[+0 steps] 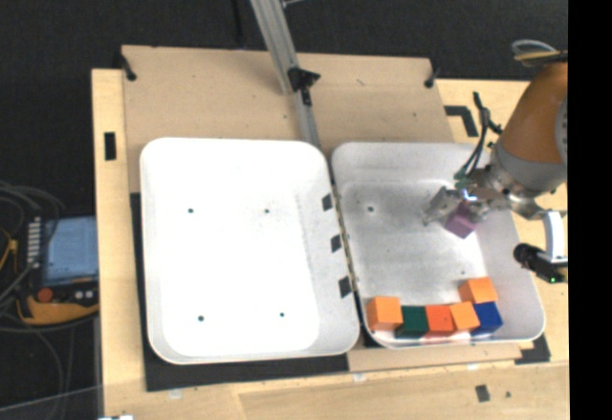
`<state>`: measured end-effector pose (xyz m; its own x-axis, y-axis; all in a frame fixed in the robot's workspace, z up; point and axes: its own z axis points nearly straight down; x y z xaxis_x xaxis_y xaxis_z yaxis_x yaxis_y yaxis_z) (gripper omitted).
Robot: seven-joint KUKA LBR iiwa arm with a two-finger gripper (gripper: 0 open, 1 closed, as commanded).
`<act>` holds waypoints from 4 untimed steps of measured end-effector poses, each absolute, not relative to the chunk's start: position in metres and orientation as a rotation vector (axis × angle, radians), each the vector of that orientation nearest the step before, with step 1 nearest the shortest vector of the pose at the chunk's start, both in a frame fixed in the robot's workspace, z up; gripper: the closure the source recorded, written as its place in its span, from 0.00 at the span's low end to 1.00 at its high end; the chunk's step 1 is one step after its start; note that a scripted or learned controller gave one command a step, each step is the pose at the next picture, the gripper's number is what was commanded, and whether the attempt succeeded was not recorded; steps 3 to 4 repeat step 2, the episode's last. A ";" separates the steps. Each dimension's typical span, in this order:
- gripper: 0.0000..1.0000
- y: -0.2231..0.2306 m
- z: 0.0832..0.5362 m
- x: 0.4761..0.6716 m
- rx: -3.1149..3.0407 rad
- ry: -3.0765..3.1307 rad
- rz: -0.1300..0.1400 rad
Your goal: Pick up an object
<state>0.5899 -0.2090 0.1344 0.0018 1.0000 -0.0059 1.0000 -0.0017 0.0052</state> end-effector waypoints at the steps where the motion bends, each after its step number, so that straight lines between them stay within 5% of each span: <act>1: 0.00 -0.212 0.129 0.595 2.211 2.199 0.012; 2: 1.00 -0.213 0.139 0.597 2.207 2.193 0.016; 4: 1.00 -0.213 0.139 0.597 2.207 2.193 0.016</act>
